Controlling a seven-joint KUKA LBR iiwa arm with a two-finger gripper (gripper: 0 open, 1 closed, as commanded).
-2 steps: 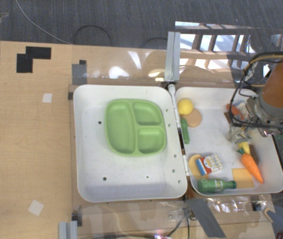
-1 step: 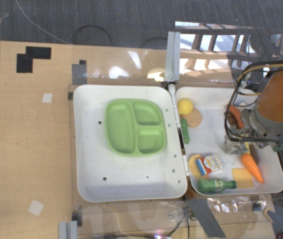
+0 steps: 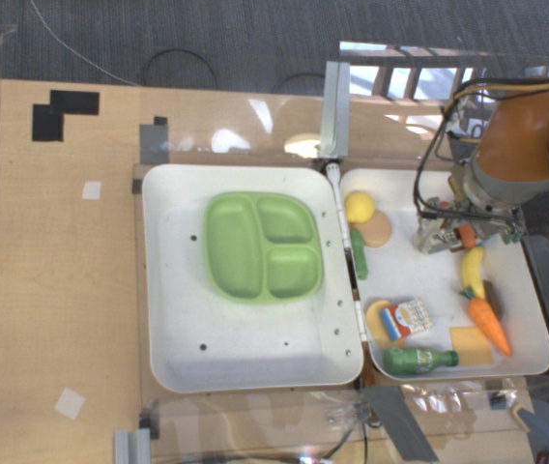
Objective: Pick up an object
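The pincer (image 3: 446,239) hovers low in the right bin (image 3: 535,356), its opening impossible to tell, just left of the banana (image 3: 472,269) — still the approach, needing a shift right and a descent.

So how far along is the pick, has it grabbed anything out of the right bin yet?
Done: the gripper is low in the right bin, above the banana. In hand: nothing visibly between its fingers. Left: the banana, carrot, green bottle and lemon all lie in the bin, so the grasp and lift remain.
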